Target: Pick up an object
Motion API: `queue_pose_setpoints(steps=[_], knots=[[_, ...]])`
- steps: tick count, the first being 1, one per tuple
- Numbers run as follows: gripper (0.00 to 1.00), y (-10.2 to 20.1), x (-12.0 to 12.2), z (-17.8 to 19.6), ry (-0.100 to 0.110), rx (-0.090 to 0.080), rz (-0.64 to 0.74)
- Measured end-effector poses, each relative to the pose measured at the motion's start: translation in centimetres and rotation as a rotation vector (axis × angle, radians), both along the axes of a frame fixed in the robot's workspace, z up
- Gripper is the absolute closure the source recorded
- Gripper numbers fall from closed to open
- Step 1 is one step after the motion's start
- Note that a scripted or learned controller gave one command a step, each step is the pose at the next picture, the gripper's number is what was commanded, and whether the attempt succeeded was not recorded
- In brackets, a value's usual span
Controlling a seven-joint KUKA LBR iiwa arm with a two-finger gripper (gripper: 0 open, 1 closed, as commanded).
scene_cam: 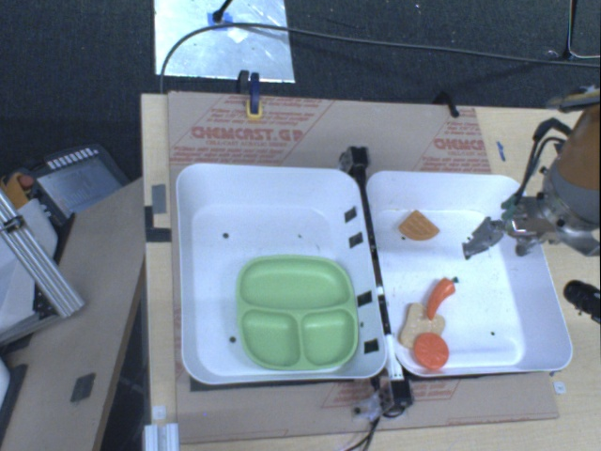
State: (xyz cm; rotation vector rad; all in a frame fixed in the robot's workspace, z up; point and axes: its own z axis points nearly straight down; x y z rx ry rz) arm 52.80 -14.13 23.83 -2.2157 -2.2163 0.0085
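Observation:
My gripper (479, 241) hangs over the right bin (488, 191), near its right side, with nothing visible between its fingers. An orange wedge-shaped piece (418, 225) lies to the gripper's left in the bin's upper part. Lower down lie an orange carrot (440, 296), a tan cracker-like piece (416, 326) and a red round piece (432, 350), close together near the bin's front left corner.
The left bin (216, 205) holds a green three-compartment plate (296, 310). A black clip row runs along the divider (368, 252) between the bins. Cables cross the dark floor behind the bench, and a grey device (80, 181) sits at the left.

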Motion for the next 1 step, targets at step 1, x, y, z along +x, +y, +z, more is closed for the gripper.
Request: queue_pose_setpoints(steps=[1], knots=[[0.0,0.01,0.23,0.53,-0.011,-0.002,0.003]])
